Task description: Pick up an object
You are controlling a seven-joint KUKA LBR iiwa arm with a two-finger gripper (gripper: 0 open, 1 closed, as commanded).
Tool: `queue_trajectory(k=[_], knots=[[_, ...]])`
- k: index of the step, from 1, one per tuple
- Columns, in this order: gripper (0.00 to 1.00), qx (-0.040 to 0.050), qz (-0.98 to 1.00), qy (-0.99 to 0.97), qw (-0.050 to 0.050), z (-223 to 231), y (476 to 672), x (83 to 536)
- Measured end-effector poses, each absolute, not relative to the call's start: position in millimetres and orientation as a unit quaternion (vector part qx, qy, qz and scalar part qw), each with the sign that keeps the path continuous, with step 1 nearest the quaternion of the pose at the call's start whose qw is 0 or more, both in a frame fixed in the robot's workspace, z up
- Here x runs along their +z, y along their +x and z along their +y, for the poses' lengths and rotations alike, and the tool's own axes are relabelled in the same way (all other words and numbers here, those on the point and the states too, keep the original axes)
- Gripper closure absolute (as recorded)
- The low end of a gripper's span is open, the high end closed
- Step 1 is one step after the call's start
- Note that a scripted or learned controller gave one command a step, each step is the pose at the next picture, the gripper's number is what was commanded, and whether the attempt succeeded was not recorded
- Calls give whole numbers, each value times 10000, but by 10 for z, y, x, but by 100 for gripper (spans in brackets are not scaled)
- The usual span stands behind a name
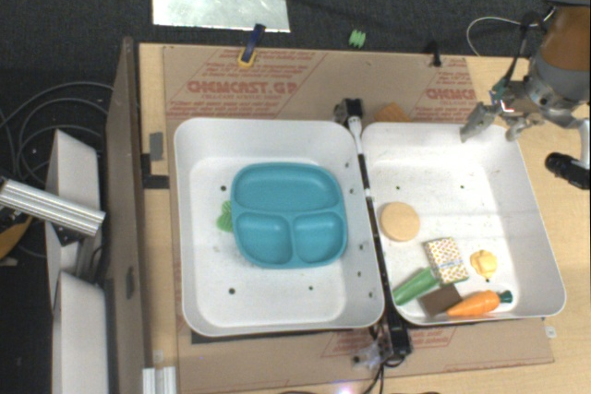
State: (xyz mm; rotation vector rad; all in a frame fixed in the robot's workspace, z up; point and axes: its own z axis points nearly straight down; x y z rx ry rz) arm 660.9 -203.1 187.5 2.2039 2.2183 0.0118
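**Open claw poised over the far right corner of the right bin**

The bench (pixel 277 74) is covered by a cardboard sheet printed with red lettering, and two shallow white bins are carried on it side by side. The left bin (pixel 199 291) is found well to the left of the claw and nearer the camera; a blue divided plate (pixel 286 214) with three compartments is held in it, and a small green piece (pixel 224 218) is seen peeking out at the plate's left edge. The right bin (pixel 434 171) lies directly below and to the near left of the claw.

The grey arm (pixel 563 51) is seen entering from the right, with its claw (pixel 492 124) positioned over the far right corner of the right bin. The two fingers are spread apart, and nothing is seen between them.

The objects to be picked are all clustered well apart from the claw, toward the near side of the right bin. A round tan cookie (pixel 400 221) is placed nearest the divider between the bins. A green cylinder-shaped item (pixel 415 284) is laid at a slant, touching a brown block (pixel 438 300). An orange carrot (pixel 476 304) with a green tip is laid along the near wall. A small patterned box (pixel 445 259) is set just above the brown block, and a small yellow item (pixel 483 264) is seen just to its right.
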Motion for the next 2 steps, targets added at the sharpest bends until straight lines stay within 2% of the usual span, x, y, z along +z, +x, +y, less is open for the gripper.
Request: queue_trajectory(k=[1, 2], knots=[[0, -19, 7067, 7075, -36, -2064, 5903, 916], [0, 44, 7106, 7035, 68, -1759, 6743, 1822]])
